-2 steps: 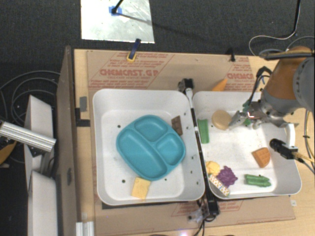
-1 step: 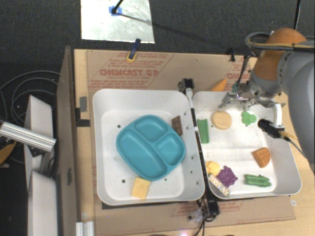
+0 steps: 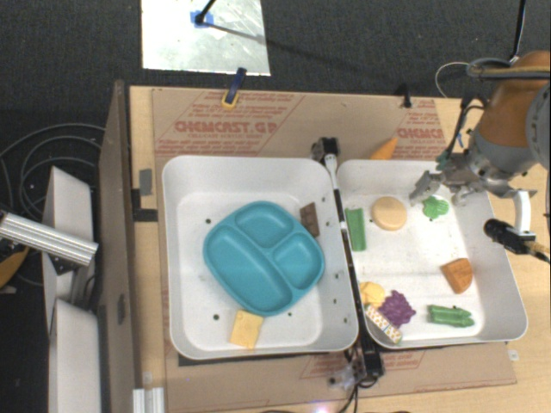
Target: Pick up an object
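A: The gripper (image 3: 439, 189) hangs over the right bin's (image 3: 495, 317) far edge, just above the small green piece (image 3: 436, 207). Jaws look spread, nothing between them.

B: The risk? That piece lies flat and low; the fingertips may skate off, or nudge the round tan piece (image 3: 389, 213) beside it.

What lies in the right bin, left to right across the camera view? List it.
green stick → yellow piece → cream round piece → purple grapes → green leafy piece → orange wedge
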{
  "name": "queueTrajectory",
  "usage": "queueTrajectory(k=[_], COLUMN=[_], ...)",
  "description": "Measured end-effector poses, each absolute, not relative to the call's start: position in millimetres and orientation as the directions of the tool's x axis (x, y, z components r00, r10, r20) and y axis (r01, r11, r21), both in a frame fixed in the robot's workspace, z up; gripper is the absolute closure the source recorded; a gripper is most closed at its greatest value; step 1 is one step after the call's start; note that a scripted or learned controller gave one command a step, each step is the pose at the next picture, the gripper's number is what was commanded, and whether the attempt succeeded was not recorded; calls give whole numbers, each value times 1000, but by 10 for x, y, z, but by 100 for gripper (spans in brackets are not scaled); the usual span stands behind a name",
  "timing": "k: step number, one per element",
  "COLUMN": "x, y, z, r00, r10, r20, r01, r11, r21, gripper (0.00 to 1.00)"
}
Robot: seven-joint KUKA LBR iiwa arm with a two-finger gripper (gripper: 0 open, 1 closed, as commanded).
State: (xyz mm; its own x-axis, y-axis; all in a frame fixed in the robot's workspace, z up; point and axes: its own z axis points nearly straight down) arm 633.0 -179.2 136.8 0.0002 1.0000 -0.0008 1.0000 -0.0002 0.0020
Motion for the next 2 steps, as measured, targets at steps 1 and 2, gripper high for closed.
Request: queueTrajectory(k=[1, 2], x=[5491, 6114], y=[-2081, -1605], z=[1451, 1144], r00=[5, -10], r10=[1000, 1000], r20=[0, 0], r01=[1000, 1000], r11=[-5, 10], r21=[-4, 4], gripper=[0, 0])
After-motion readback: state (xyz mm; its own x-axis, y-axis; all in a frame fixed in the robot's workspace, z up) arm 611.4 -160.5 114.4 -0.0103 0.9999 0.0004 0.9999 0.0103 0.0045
